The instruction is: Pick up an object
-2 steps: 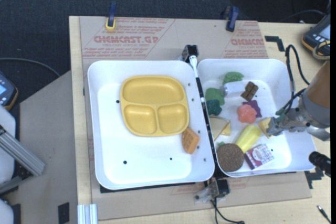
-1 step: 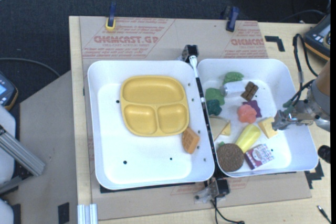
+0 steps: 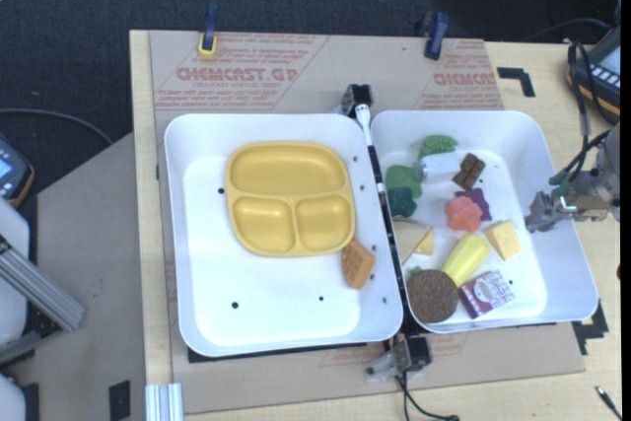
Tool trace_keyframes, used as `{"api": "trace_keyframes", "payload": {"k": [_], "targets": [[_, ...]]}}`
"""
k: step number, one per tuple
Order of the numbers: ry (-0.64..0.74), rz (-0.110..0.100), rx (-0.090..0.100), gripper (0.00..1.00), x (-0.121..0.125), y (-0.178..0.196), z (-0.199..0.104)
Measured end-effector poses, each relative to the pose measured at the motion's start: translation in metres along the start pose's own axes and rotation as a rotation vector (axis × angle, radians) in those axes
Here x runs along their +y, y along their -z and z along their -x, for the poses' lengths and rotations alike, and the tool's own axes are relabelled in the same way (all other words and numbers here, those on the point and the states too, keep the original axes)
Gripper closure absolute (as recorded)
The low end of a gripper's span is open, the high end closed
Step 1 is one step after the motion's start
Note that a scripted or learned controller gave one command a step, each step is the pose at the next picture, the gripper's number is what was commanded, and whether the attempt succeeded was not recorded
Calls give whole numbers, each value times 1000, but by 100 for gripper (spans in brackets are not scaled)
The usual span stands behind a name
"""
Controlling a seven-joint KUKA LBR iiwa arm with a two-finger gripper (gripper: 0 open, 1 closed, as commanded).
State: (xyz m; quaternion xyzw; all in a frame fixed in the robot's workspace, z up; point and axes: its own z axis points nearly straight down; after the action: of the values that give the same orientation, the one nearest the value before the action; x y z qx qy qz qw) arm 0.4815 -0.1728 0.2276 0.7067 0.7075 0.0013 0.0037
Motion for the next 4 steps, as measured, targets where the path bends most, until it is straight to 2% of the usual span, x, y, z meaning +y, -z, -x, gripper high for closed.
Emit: {"api": "trace_keyframes", "payload": {"k": [1, 2, 3, 4], "targets": [[5, -3, 3, 100, 31, -8, -45], [4, -1, 2, 100, 68, 3, -77], [5, -2, 3, 100, 103, 5, -123], [1, -3, 2, 100, 133, -13, -133]]}}
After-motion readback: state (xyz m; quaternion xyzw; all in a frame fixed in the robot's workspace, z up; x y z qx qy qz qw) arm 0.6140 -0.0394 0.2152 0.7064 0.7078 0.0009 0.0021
